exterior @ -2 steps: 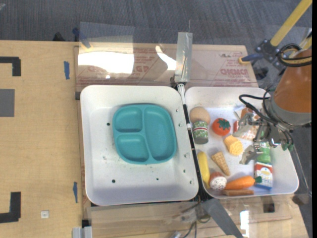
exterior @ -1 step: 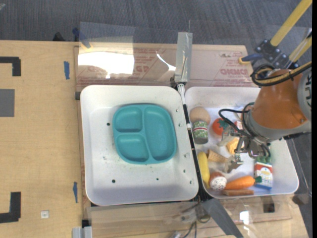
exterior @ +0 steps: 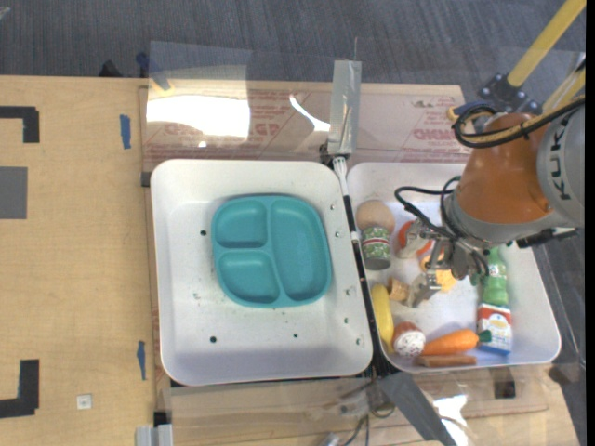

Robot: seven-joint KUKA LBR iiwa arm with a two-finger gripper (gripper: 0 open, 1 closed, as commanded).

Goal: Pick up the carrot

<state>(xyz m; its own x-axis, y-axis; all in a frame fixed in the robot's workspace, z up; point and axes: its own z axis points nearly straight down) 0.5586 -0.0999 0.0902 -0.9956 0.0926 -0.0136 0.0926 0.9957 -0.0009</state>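
So, status: you have not picked anything yet.
Carrot [exterior: 450, 343]: lying at the near wall of the right bin [exterior: 544, 328].
Gripper [exterior: 437, 272]: above it, grip state you cannot tell.
Left: descend, grasp, lift.

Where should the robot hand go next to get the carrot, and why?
Probably toward the bin's near edge and down. The gripper hangs above the middle of the right bin, while the carrot lies nearer the front edge, beside the egg.

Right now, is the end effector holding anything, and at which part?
It cannot be told. The end effector hangs over the right bin; the carrot lies apart, nearer the front wall.
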